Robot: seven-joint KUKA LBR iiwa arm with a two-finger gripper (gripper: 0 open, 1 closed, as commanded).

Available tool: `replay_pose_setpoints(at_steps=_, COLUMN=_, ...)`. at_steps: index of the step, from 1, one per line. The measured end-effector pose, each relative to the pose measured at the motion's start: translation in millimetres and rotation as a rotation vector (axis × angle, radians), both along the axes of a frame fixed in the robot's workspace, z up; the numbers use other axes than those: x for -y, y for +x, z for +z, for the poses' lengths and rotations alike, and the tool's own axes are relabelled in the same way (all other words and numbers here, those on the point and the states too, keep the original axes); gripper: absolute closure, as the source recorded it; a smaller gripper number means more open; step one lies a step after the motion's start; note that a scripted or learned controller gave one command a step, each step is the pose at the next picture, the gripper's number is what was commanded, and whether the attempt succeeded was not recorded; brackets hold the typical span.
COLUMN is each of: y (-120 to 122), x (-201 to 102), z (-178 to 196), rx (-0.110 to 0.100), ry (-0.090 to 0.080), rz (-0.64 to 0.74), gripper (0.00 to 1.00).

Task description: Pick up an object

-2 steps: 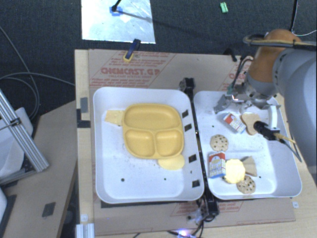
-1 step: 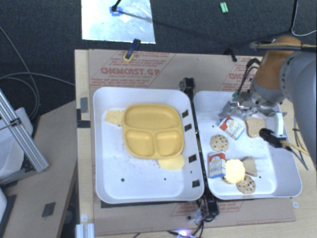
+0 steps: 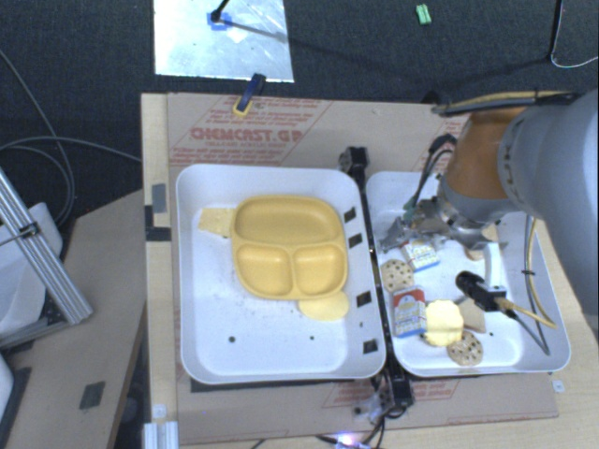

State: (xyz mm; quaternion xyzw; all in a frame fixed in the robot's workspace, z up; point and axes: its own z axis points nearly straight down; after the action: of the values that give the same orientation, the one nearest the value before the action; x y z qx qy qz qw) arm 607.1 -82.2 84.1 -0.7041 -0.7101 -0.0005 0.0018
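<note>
Two cookies [image 3: 397,274] (one tray [image 3: 288,246])

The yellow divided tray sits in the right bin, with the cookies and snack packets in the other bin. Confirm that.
Not quite. The camera view shows the yellow divided tray in the left bin; the cookies and snack packets lie in the right bin.
</note>
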Motion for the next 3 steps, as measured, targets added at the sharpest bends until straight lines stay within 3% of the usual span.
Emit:
replay_pose_setpoints(at_steps=1, y=49, x=22, z=2, rx=0.009, ry=-0.005, rz=-0.003, gripper=0.0)
replay_pose_setpoints(at_steps=2, y=26, x=1, z=0, rx=0.001, ry=-0.003, rz=-0.002, gripper=0.0)
replay_pose_setpoints(at_steps=3, y=49, x=7, z=1, rx=0.007, ry=-0.003, rz=-0.001, gripper=0.0)
